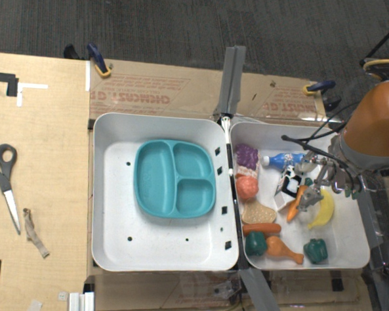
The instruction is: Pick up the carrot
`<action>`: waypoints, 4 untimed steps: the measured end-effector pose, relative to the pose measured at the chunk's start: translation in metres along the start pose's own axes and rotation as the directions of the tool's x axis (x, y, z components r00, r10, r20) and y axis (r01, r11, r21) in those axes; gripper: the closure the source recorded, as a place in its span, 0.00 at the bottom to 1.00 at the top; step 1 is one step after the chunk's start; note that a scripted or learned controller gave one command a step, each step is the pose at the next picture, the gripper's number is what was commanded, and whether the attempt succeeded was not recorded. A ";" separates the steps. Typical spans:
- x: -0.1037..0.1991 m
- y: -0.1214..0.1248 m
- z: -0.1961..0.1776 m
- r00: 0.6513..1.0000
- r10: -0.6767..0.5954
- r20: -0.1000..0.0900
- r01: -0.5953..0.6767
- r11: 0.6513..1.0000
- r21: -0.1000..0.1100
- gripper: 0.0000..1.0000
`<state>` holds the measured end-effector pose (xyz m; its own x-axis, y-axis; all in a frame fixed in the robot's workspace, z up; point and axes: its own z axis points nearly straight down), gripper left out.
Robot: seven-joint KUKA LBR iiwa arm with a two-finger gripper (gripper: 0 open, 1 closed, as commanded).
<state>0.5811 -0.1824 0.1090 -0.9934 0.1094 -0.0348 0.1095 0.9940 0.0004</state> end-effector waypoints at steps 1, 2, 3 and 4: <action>0.049 -0.035 0.014 0.971 0.239 -0.029 -0.239 0.971 0.008 0.00; 0.084 -0.048 0.002 0.929 0.370 0.014 -0.370 0.929 0.004 0.00; 0.049 -0.008 0.014 0.969 0.244 -0.029 -0.244 0.970 0.008 0.00; 0.017 0.037 0.016 0.949 0.315 -0.031 -0.314 0.949 0.011 0.00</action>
<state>0.5693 -0.1443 0.0920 -0.9090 0.4167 -0.0017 0.4167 0.9090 0.0000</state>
